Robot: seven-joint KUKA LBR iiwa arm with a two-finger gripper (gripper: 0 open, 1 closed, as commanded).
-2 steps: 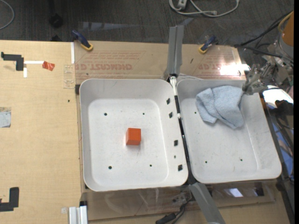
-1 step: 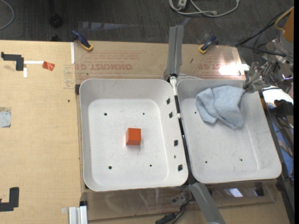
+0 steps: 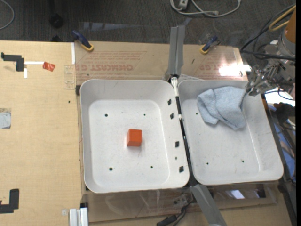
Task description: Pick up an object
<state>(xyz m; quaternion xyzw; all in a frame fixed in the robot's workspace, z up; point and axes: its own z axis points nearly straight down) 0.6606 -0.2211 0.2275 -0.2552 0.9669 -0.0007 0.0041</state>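
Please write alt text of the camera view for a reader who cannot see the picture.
Seen from above, two white bins sit side by side: the left bin holds an orange cube, the right bin a crumpled grey cloth. The gripper is at the cloth's upper right edge, by the bin's far right corner.

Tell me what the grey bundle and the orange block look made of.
Grey bundle: soft cloth, probably a matte woven or terry rag, since it lies crumpled in folds. Orange block: rigid with crisp edges and flat faces, maybe painted wood or plastic.
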